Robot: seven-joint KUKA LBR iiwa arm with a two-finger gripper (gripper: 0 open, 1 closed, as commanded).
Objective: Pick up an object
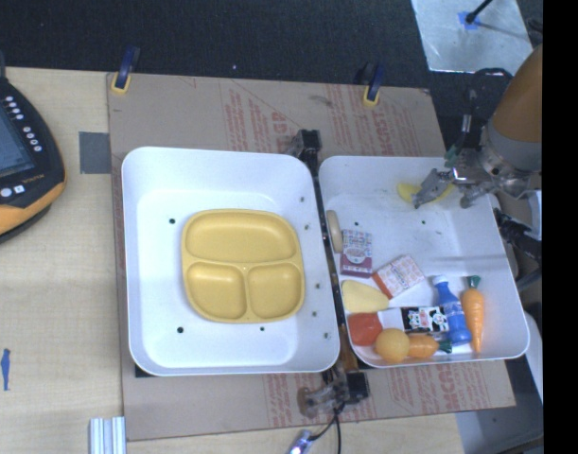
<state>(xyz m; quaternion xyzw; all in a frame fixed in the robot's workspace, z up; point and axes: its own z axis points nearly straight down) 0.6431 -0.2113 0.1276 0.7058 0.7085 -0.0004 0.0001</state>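
Note:
My gripper (448,193) hangs over the far right part of the right bin (478,239), its fingers spread open with nothing between them. A small yellow piece (408,193) lies on the bin floor just left of the left fingertip (427,195). Nearer the front of that bin lie a pink packet (357,252), a red-and-white packet (399,275), a yellow wedge (362,297), a red piece (364,328), an orange fruit (392,345), a black-and-white carton (423,320), a blue bottle (450,311) and a carrot (472,314).
The left bin (151,253) holds a yellow divided plate (242,263). A small roll (334,232) leans at the right bin's left wall. A teach pendant (9,164) sits at the bench's left edge. Clamps (370,81) pin the cardboard at the back.

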